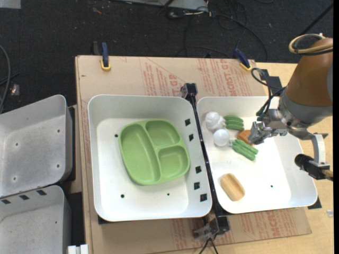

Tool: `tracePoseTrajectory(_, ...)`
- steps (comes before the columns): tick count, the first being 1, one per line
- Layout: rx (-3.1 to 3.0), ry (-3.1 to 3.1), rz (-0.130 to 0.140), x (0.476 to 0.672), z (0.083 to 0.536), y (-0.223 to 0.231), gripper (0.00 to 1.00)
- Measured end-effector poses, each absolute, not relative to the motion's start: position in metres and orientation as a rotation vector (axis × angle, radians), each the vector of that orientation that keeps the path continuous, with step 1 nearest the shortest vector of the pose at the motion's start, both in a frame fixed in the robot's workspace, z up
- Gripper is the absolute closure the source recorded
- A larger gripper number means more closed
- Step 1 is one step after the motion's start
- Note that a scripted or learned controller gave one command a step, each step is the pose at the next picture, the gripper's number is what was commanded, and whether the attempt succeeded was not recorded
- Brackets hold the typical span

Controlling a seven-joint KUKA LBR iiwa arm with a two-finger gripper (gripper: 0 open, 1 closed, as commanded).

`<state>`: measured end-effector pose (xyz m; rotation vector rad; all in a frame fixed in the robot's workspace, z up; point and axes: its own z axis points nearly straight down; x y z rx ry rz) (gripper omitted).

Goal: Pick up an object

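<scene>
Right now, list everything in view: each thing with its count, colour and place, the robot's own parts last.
bins: 2, white, side by side on the bench; left bin, right bin
divided plate: 1, light green, three compartments, middle of the left bin
white pieces: 2, white, rounded, upper left of the right bin
green pieces: 2, green, elongated, one beside the upper white piece, one lower near the gripper
orange piece: 1, orange, between the green pieces, partly hidden
tan piece: 1, tan, oblong, lower left of the right bin
clamps: 2, blue and yellow, far edge of the bench
arm: 1, grey and orange, reaching in from the right
gripper: 1, dark, low over the orange piece
</scene>
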<state>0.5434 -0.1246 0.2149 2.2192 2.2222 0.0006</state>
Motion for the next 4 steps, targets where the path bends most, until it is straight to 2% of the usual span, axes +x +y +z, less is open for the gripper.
tracePoseTrajectory(1,2.213,2.231,0.002,0.558,0.208,-0.068,1.00)
tracePoseTrajectory(2,2.212,2.229,0.005,0.579,0.221,-0.018,1.00)
tracePoseTrajectory(4,2.213,2.230,0.004,0.620,0.214,0.089,1.00)
